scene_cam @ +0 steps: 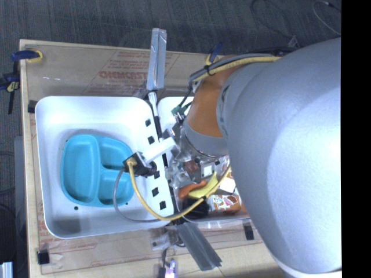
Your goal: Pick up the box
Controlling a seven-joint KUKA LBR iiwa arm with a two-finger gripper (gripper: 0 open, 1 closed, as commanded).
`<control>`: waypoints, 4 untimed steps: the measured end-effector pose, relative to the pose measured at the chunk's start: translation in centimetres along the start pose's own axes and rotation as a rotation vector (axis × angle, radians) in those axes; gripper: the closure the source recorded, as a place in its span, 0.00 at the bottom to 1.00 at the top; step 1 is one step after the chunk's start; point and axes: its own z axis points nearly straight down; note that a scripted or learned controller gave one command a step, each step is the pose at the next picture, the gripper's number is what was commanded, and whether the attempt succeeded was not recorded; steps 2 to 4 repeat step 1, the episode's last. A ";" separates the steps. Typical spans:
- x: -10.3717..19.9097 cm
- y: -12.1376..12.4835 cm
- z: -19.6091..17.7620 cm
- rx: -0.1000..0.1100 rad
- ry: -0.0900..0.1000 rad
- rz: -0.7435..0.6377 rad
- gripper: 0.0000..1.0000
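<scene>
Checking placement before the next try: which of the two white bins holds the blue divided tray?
The left white bin; the blue divided plastic tray lies flat in it.

Two bins sit side by side on the bench (69, 68). A divided tray (93, 169) lies in the left bin (52, 120). My arm (278, 155) reaches from the right over the right bin (171, 106), where a box (225, 201) lies near the front, partly beneath my wrist.
</scene>
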 end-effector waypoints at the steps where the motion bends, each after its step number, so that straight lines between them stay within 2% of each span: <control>1: 0.0 -0.2 -0.9 0.003 -0.005 -0.011 1.00; 4: 0.0 -0.2 -0.9 0.003 -0.005 -0.011 1.00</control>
